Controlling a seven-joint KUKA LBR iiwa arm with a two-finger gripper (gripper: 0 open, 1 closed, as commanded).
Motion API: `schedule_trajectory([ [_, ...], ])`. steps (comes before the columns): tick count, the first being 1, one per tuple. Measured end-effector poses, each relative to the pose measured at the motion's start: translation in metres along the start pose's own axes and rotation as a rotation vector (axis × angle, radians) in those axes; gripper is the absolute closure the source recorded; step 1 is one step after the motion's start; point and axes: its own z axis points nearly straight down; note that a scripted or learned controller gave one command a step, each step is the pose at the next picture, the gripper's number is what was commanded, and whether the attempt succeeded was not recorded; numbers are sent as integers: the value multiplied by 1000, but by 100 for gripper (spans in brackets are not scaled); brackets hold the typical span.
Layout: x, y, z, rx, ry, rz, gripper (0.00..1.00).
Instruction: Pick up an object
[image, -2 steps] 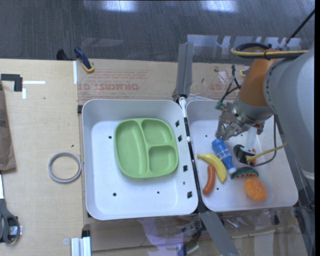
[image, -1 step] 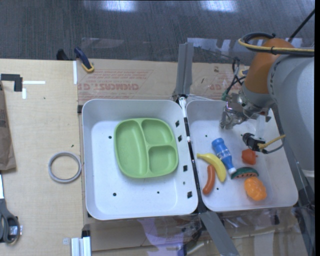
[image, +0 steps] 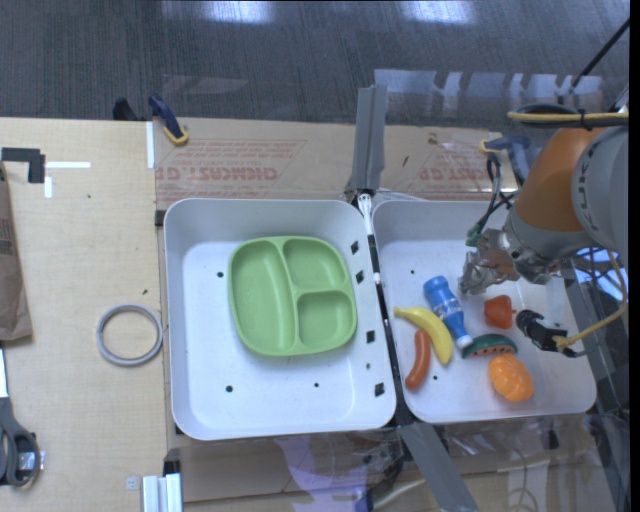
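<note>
The right bin (image: 560, 400) holds several toy foods. A blue bottle (image: 443, 303) lies near its middle, with a yellow banana (image: 425, 328) and an orange-red sausage (image: 419, 360) below it. To the right are a small red piece (image: 498, 311), a watermelon slice (image: 488, 346) and an orange (image: 511, 379). My gripper (image: 483, 276) hangs over the bin's upper right part, just above and between the blue bottle and the red piece. I see nothing held in it.
The left bin (image: 190, 390) holds a green divided plate (image: 293, 294). A grey ring (image: 130, 333) lies on the bench to the left. The arm's grey body and orange band (image: 560, 180) overhang the right bin's far right side, with cables trailing.
</note>
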Motion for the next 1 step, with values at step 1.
schedule_trajectory([
  [1,0,0,0,0,0,0,0],
])
